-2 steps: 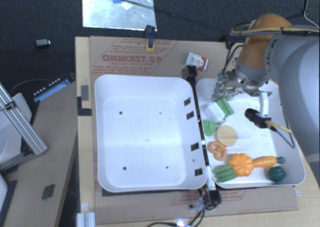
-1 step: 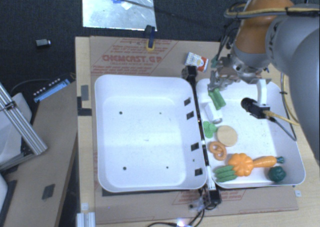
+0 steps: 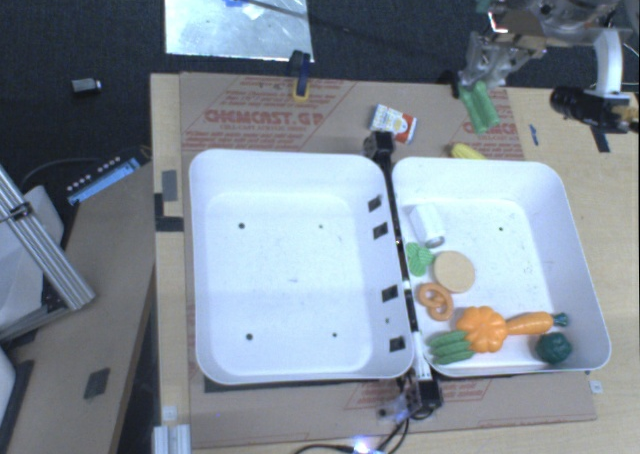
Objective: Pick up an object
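Observation:
My gripper [image 3: 484, 82] hangs high over the bench behind the back edge of the right bin [image 3: 570, 204]. Its fingers are shut on a long green piece [image 3: 479, 108] that sticks out downward from between them. Inside the right bin lie a white block [image 3: 428, 225], a light green leafy piece [image 3: 418, 260], a tan round disc [image 3: 454, 271], a pretzel [image 3: 434, 299], an orange pumpkin [image 3: 479, 329], a carrot [image 3: 530, 323], a green pod [image 3: 450, 346] and a dark green ball-like piece [image 3: 553, 347]. All of these sit in the bin's left and front part.
The left bin [image 3: 290, 267] is beside the right one, joined at a black hinge strip [image 3: 385, 232]. A yellow piece [image 3: 466, 152] and a small white-and-red carton [image 3: 392, 122] rest on the cardboard behind the bins. A yellow-blue clamp [image 3: 299, 77] stands further left.

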Controlling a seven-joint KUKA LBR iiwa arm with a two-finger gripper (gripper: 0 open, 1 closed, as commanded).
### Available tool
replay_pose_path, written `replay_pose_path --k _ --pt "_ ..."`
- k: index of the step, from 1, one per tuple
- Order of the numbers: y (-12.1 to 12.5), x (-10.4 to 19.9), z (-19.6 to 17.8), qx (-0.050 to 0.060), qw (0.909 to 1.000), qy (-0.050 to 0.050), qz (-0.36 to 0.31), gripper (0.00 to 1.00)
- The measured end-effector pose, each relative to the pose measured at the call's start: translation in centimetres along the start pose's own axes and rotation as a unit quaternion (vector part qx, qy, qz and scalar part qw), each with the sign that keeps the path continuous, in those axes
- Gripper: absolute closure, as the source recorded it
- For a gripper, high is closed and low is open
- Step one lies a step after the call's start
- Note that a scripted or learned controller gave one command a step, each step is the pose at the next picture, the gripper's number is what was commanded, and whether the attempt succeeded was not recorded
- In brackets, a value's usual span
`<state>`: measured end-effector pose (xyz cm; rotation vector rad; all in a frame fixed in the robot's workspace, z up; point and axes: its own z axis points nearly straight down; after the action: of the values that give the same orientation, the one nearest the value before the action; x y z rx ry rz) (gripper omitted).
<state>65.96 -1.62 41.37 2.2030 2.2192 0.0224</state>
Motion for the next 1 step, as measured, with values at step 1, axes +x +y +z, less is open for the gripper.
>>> replay_pose_path --k 1 --pt "-3.06 1.65 -6.07 0.005 1.0000 0.001 0.000 1.00"
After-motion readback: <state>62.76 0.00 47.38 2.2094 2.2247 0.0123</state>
